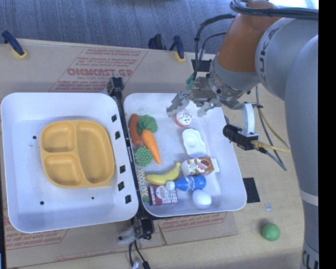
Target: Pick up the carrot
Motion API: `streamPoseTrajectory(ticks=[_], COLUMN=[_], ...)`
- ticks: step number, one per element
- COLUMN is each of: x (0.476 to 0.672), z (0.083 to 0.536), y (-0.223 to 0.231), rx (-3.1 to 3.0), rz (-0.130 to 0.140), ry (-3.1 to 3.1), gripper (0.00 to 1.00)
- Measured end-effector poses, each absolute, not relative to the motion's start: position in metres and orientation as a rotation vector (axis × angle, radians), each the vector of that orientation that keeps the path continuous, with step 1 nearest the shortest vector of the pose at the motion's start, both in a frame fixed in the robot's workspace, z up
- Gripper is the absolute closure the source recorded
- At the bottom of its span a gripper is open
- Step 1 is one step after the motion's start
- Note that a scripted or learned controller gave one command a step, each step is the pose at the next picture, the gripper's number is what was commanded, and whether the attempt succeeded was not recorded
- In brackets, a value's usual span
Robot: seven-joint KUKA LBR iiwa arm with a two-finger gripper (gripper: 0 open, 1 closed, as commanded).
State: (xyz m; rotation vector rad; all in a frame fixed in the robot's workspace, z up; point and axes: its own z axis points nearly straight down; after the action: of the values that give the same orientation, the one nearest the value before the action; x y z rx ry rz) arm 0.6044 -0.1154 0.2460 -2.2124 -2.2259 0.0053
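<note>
Camera view: the claw (189, 102), spread and empty, hovers beyond the carrot (151, 144), whose touching broccoli (147, 123) could foul a grasp.

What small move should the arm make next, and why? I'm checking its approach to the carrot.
Probably shift the claw toward the view's lower left. It hangs open near the right bin's far edge, holding nothing, while the carrot lies beside the broccoli by the divider.

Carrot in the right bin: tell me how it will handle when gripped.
The carrot looks like a rigid plastic toy, so probably stiff and light. Its smooth taper may slip from the pincer. Lying flat among other toys, it could roll if nudged.
</note>
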Motion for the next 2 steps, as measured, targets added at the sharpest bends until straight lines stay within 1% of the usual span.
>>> streamPoseTrajectory(ticks=[1, 2], x=[0.610, 0.585], z=[0.116, 0.102], y=[-0.107, -0.094], rx=[-2.344, -2.631], rz=[-0.003, -0.033], ry=[-2.090, -1.743], gripper=[0.00, 0.00])
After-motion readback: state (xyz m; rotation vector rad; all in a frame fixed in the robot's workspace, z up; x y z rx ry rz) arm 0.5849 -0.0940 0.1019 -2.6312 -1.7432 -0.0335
